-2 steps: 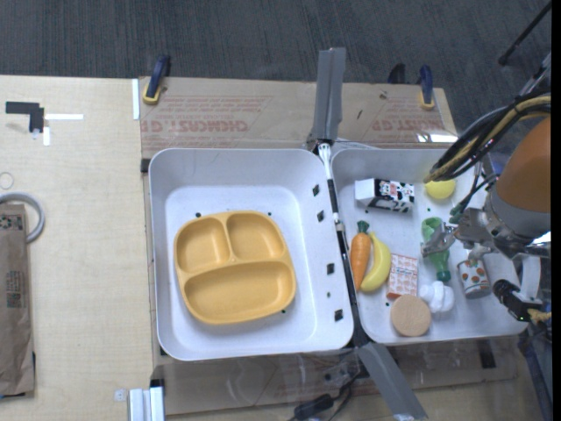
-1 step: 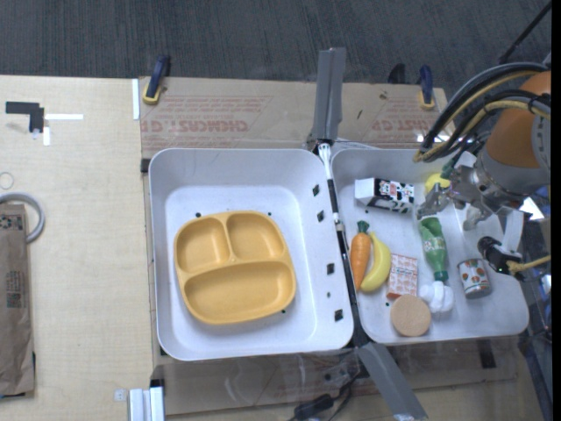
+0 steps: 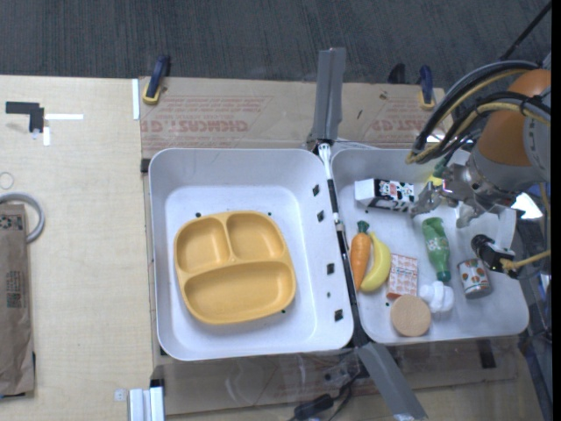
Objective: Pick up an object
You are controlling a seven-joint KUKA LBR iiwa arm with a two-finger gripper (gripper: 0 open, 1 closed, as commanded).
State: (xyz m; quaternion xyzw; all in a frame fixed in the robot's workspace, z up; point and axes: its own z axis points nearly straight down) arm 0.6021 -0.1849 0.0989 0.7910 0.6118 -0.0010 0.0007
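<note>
Round brown disc at right bin's 6 o'clock | arm enters from 3 o'clock, wrist bent down | gripper above green bottle at centre, nothing visibly gripped; finger spread: cannot tell.

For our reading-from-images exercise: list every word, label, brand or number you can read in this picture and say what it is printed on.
"CHEMC..." in red, upside down and only partly legible: on the cardboard sheet behind the bins.
Black-and-white carton: print too small to read.
Small can: label blurred, unreadable.
Flat packet beside the banana: pattern unreadable.
Brown paper bag at the left edge: dark print too blurred to read.
</note>
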